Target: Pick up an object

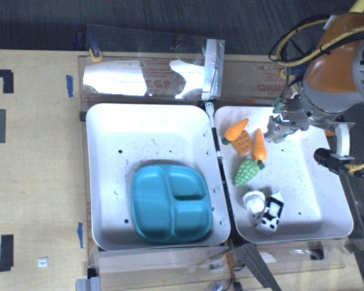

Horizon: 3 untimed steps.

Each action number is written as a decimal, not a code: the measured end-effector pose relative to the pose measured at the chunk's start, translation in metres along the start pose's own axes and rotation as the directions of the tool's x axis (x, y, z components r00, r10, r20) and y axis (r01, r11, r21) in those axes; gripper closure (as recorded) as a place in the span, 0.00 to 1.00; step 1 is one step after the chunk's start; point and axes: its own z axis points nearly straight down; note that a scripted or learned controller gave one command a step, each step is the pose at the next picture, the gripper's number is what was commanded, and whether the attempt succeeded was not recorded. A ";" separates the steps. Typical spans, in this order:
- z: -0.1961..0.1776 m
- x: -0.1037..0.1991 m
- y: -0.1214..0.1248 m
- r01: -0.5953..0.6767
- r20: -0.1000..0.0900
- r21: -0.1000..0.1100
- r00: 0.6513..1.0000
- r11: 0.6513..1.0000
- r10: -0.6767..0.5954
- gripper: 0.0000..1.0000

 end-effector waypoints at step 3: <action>0.125 -0.106 -0.001 0.069 0.001 -0.006 0.998 0.998 -0.069 0.00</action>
